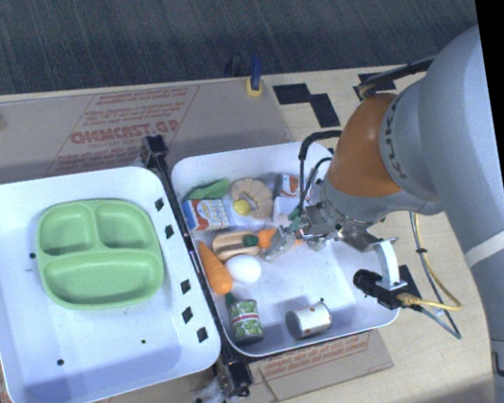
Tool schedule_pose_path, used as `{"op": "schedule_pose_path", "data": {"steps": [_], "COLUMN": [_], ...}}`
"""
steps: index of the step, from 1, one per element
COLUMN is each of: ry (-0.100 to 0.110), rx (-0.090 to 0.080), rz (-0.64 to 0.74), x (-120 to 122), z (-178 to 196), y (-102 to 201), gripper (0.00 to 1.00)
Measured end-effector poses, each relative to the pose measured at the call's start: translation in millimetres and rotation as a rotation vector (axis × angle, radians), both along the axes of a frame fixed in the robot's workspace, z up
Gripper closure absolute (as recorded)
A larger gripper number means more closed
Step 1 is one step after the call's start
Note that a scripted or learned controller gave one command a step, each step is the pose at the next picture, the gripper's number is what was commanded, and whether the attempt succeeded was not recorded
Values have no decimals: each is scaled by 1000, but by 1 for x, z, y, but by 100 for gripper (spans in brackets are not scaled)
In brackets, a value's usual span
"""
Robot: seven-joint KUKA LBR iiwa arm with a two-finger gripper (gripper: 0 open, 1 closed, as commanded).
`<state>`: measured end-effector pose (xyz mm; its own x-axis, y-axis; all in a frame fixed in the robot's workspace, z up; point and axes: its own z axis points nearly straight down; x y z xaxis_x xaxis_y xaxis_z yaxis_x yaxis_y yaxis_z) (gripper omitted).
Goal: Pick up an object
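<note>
So far off to the pincer's left sits the left bin [13, 309] with a green tray [101, 251] in it, nothing to do with the grab as far as I can judge. Closer in, in the right bin [320, 152], there's a whole pile of toy food on the pincer's left: a carrot [214, 266] along the divider, an egg [245, 269] just beside it, a hot dog [235, 241] above that, and a carton [213, 212] and a shell-looking thing [251, 196] up toward the back wall. Nearer the front wall are a green can [245, 319] and a grey can [308, 320] lying on its side. The pincer [288, 235] itself is low in the bin, right by the hot dog's end and some small orange and green bits, but honestly I can't tell if it's released or clenched, too much clutter and glare. The likely target looks like one of those small pieces touching its tip. What could go wrong: everything's packed so tight that it could nudge the egg or hot dog instead, pinch two things at once, or slip off something round.
</note>
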<state>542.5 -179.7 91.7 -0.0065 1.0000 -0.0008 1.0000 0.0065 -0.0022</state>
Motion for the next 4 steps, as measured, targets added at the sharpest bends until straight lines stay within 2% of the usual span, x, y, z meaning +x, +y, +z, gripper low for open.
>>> {"op": "schedule_pose_path", "data": {"steps": [1, 2, 3, 4], "ry": [1, 2, 2, 3], "rx": [0, -1, -1, -1], "rz": [4, 5, 8, 9], "x": [0, 0, 0, 0], "z": [10, 10, 20, 20], "y": [0, 0, 1, 1], "gripper": [100, 0, 100, 0]}}
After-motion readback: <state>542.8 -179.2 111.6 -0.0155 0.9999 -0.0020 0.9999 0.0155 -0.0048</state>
